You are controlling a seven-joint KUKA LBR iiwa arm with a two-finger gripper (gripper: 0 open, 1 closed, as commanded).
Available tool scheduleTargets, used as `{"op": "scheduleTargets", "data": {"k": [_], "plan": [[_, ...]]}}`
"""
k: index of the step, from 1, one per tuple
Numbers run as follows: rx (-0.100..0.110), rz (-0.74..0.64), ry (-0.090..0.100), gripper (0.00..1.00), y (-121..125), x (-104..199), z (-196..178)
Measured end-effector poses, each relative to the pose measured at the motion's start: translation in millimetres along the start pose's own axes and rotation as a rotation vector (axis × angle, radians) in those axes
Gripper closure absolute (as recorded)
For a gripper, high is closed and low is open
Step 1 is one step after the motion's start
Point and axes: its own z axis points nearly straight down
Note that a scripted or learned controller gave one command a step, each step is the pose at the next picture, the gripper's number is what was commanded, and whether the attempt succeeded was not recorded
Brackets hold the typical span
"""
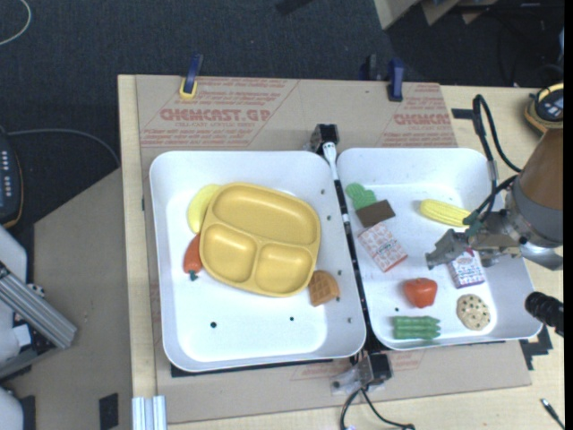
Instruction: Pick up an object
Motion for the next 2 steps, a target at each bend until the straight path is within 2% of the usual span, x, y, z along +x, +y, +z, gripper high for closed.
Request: {"op": "scheduleTargets", "data": {"k": [1,2], "plan": [[-0.013,-0.003,-0.002,0.00,3,0,-6],[-0.007,-0.003,0.000,0.00,-4,6,41]]}}
